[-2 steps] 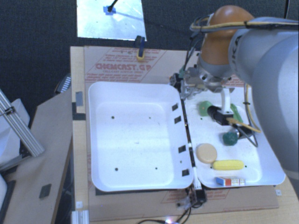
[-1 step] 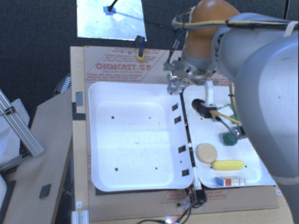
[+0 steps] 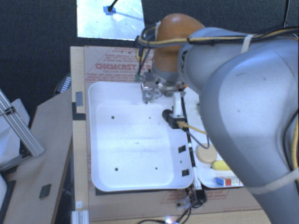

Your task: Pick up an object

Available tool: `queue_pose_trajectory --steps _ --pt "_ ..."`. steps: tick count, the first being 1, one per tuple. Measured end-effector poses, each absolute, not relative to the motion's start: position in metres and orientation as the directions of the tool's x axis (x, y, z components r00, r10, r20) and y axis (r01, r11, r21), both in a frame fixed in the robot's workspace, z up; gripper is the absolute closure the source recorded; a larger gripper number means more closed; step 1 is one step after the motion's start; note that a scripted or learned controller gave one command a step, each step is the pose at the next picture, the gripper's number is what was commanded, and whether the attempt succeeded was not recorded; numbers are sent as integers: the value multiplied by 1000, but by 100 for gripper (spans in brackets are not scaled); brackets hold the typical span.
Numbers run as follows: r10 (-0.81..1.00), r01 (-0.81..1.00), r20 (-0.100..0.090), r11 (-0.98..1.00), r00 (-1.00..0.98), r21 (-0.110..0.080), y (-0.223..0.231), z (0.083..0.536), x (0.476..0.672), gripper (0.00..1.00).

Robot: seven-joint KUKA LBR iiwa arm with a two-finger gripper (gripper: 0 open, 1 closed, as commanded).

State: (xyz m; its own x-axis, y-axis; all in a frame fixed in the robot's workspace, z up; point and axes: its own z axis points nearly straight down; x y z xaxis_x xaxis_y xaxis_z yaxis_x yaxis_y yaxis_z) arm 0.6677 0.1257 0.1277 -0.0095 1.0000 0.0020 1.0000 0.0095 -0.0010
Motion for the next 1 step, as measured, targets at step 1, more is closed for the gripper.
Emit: queue_pose_trajectory --steps 1 --pt "1000 1000 1 5 -5 2 132 128 669 100"
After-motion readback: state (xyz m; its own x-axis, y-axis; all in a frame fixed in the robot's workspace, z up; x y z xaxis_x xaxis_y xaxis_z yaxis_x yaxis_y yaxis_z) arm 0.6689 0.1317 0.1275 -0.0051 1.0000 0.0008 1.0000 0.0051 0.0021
